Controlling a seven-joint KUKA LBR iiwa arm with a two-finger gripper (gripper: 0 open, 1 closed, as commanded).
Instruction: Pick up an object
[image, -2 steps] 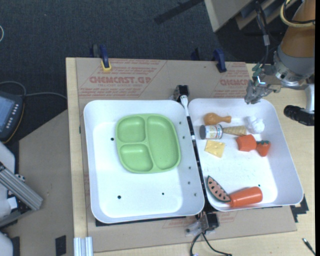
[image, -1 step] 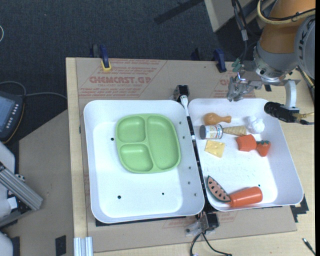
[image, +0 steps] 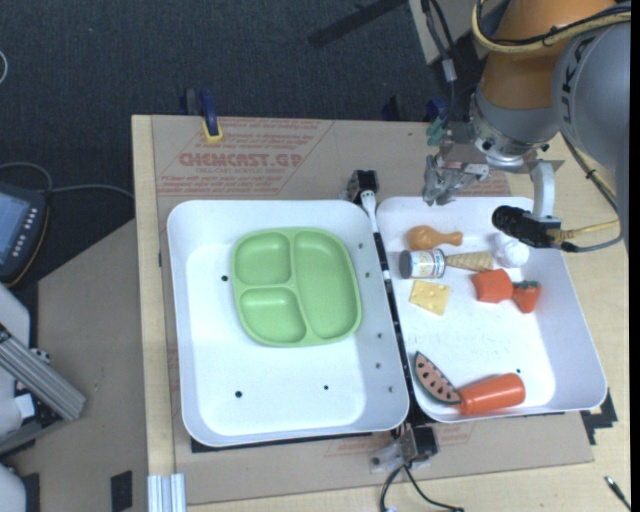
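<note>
I see my pincer (image: 441, 190), fingers slightly apart and holding nothing, above the right bin's (image: 580, 345) top-left edge, the chicken drumstick (image: 433, 238) lying just below it, long axis left-right.

The bench (image: 160, 400) (brown board top) bears 2 white bins, the left bin (image: 200, 390) touching the right bin (image: 570, 350).

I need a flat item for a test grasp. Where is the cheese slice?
The cheese slice lies in the right bin, toward its left side, just below the small jar and left of the orange block.
</note>
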